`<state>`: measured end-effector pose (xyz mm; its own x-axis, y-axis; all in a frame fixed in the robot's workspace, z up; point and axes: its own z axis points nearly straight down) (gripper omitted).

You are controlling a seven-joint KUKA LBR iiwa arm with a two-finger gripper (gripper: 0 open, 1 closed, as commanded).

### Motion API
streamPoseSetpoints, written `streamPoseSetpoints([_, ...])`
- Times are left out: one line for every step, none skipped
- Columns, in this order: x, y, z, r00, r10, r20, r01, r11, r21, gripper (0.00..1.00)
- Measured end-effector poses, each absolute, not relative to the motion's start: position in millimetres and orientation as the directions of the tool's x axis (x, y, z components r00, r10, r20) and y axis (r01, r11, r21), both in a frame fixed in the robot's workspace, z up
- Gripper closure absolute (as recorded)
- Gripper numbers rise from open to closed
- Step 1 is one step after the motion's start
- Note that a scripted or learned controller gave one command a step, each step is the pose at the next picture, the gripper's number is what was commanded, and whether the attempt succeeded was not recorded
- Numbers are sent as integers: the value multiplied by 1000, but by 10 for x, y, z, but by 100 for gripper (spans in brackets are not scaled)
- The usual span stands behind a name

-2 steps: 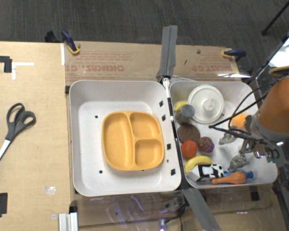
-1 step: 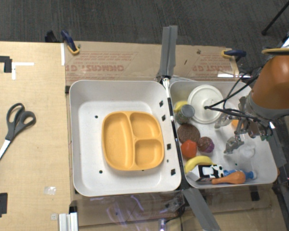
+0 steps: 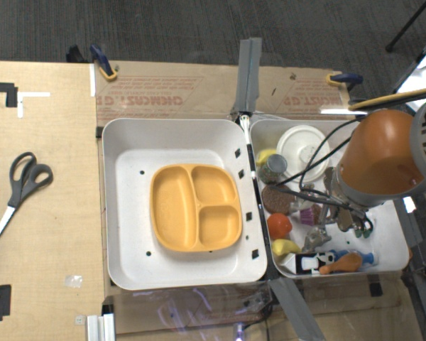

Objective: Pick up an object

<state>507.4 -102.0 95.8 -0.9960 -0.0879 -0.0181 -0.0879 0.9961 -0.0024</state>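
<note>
Two white bins [image 3: 117, 212] are set on a wooden bench [image 3: 42, 247] above dark carpet [image 3: 163, 13]; one divided yellow plate [image 3: 196, 207], one pair of scissors [image 3: 18, 190]. The gripper's [image 3: 318, 239] state cannot be told.

— Lay where?
— Crowded in the right bin [image 3: 395, 261]: white round lid [image 3: 299, 146] at twelve o'clock, yellow piece [image 3: 265, 157] and grey-topped jar [image 3: 273, 166] toward ten.
— And lower down?
— Brown lump [image 3: 276, 199] at nine, red tomato [image 3: 279, 225] beneath it, yellow banana [image 3: 285, 247] at seven, orange carrot [image 3: 341, 263] at six, lying flat.
</note>
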Motion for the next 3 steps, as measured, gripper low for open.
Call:
streamPoseSetpoints([5122, -2145, 1766, -996, 84, -4, 84, 996, -1, 0])
streamPoseSetpoints([6251, -2207, 958, -1000, 31, -6, 31, 1000, 0, 0])
streamPoseSetpoints([5915, -2215, 933, -1000, 23, -5, 23, 1000, 0, 0])
